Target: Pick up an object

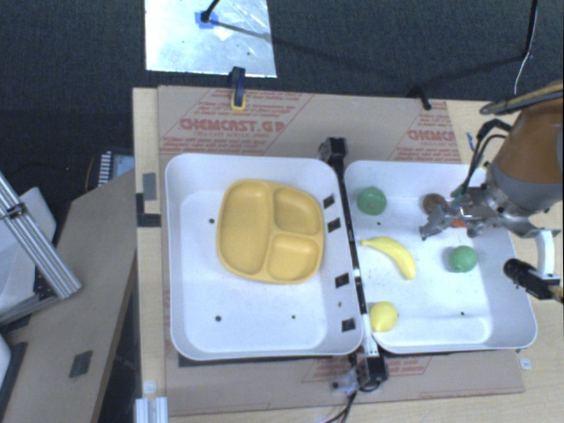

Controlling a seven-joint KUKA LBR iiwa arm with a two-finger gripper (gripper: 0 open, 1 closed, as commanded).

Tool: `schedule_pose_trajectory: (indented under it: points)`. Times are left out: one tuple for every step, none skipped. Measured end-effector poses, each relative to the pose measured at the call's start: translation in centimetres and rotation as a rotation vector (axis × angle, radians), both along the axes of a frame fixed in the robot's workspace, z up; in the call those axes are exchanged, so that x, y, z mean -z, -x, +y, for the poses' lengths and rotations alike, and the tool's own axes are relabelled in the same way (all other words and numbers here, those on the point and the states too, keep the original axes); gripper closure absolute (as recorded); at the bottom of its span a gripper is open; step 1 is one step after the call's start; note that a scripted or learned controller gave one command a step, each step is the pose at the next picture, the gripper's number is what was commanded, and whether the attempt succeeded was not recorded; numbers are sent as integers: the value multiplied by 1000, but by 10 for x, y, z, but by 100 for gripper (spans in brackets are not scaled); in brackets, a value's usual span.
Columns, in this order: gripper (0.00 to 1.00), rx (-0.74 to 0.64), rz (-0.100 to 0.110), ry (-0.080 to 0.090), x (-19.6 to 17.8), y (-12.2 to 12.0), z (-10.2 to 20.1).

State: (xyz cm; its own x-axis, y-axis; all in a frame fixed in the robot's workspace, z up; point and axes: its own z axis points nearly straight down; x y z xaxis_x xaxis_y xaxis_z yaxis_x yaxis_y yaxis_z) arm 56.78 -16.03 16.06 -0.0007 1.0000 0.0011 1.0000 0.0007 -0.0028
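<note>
Jaws unclear, gripper (438, 223) over right bin (507, 329), banana (391, 256) nearby

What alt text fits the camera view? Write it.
A grey-and-orange arm's gripper hangs over the right bin, among two green balls, a banana and a yellow ball. The left bin holds a yellow divided plate.

I take the left bin (189, 324) as my landmark. A yellow divided plate (269, 230) lies inside it, toward its far right part. The right bin (502, 329) sits touching the left bin's right side, black clips (342, 280) along their shared edge. Both rest on a cardboard sheet (264, 122) printed with red letters, which reaches out beyond the left bin's far rim. Farther off on the dark carpet I see a shiny metal sheet (176, 25). An aluminium rail (35, 245) slants at the left bin's left, well apart.
</note>
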Motion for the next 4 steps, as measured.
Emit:
schedule_pose_trajectory:
  points:
    - [0, 0, -1, 1, 42, 2, -2]
    - [100, 0, -6, 3, 29, 0, -2]
    - [100, -3, -11, 4, -35, -4, -7]
    - [100, -4, -11, 3, -97, -3, -1]
